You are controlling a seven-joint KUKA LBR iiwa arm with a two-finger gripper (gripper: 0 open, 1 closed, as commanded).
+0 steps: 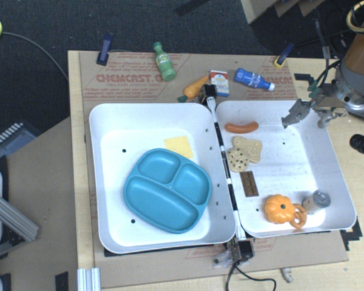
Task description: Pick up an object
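My gripper (308, 115) hangs over the far right edge of the right bin (327, 156), its fingers spread open with nothing between them. Inside that bin lie a sausage (241, 127), two crackers (243, 151), a brown chocolate bar (249, 183), an orange pumpkin (278, 208), a pretzel (298, 217) and a small grey can (317, 200). The sausage is well to the gripper's left. In the left bin (109, 132) sits a blue divided plate (167, 189) with a yellow cheese slice (179, 145) behind it.
Behind the bins on the board lie a green bottle (165, 62), a blue bottle (254, 79), a carrot (196, 88), a small carton (218, 82) and two blue clips (104, 49). A black divider (223, 162) runs between the bins.
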